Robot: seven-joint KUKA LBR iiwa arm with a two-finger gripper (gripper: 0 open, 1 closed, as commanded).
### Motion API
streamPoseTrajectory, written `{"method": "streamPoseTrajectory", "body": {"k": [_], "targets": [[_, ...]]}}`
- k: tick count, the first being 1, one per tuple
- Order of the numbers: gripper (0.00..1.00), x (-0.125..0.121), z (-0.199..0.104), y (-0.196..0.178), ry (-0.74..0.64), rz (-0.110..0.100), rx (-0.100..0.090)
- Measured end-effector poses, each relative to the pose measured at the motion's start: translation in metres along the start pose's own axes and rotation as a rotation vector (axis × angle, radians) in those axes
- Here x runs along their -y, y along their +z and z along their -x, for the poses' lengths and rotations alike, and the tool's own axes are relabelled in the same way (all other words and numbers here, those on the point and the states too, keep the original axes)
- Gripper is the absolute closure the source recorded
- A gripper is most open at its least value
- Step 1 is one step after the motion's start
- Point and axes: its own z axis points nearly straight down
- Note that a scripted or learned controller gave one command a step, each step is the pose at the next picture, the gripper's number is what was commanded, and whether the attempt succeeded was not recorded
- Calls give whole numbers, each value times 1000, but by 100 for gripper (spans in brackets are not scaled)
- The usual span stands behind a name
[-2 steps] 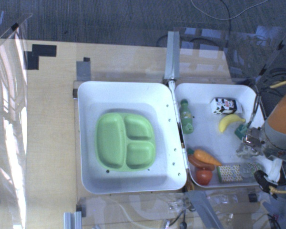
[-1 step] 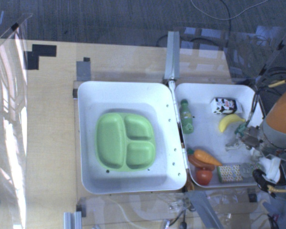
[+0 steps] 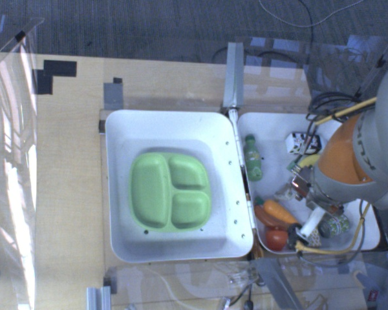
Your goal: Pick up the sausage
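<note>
Red-brown sausage (image 3: 263, 219), curved, touching orange carrot (image 3: 280, 211)

Bright, even overhead light, no hard shadows. Far left of the gripper (image 3: 302, 187), a clear panel (image 3: 13, 141) carries pale glare streaks. The left bin (image 3: 168, 118), left of gripper, is nearly blown-out white w/ soft grey shading along its walls. The arm (image 3: 349, 157), just right of gripper, looks soft and out of focus. Overall low-res, slightly grainy.

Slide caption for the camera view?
Arm over right bin with bottle, carrot, tomato; green divided plate in left bin.
</note>
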Motion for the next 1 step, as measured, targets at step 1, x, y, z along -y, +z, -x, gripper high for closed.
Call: {"method": "streamPoseTrajectory", "body": {"k": [1], "targets": [[100,-2,-1,-9,-3,0,-1]]}}
